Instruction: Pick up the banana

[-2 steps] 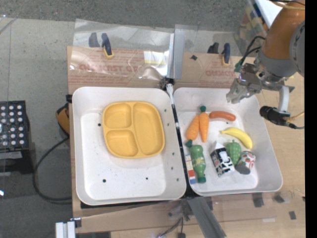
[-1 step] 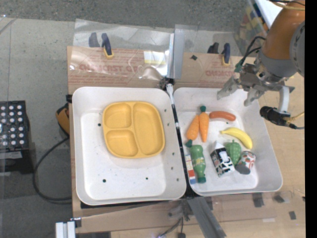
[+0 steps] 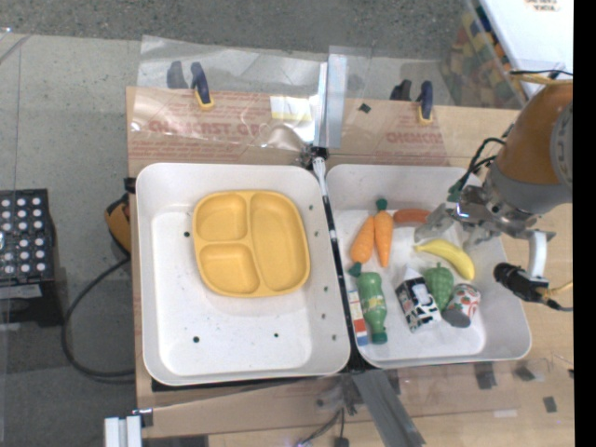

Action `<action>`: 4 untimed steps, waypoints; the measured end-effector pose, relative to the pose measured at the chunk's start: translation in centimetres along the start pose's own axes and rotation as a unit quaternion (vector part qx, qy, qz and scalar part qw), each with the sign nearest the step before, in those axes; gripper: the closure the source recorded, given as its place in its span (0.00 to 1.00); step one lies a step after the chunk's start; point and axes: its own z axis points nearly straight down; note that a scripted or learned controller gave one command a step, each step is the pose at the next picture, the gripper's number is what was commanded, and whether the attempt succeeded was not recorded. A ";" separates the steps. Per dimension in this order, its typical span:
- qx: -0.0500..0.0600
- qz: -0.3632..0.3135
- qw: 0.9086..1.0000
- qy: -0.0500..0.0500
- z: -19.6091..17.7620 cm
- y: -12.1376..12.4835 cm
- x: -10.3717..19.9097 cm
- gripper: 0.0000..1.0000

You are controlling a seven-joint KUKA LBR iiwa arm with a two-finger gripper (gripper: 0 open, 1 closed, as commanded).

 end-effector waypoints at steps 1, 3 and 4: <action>-0.001 -0.042 0.999 0.000 4.8 0.3 -1.0 0.00; -0.002 -0.079 0.997 0.001 4.7 -5.8 -2.1 0.00; -0.002 -0.078 0.997 0.001 3.7 -5.8 -2.2 1.00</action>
